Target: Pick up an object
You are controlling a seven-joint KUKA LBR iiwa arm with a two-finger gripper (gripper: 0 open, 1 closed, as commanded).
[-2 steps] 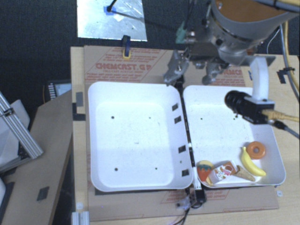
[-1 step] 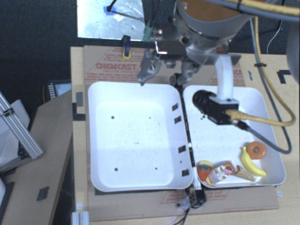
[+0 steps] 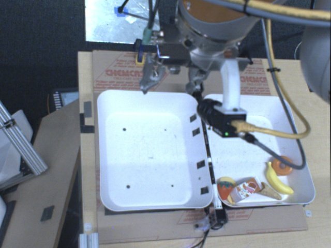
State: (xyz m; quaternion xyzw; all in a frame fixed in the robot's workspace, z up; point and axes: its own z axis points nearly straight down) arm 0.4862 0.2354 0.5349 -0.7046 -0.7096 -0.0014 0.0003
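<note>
My gripper hangs high over the back rim where the two bins meet, close to the camera. Its fingers stand wide apart, open, with nothing between them. The objects lie far from it, in the near right corner of the right bin: a yellow banana, a small orange fruit behind it, a round orange piece, a red and white packet and a tan wedge.
The left bin lies beside the right one, with a black clip strip along their shared wall. A black box with a yellow cable hangs off the wrist over the right bin. Cardboard lines the bench under both bins.
</note>
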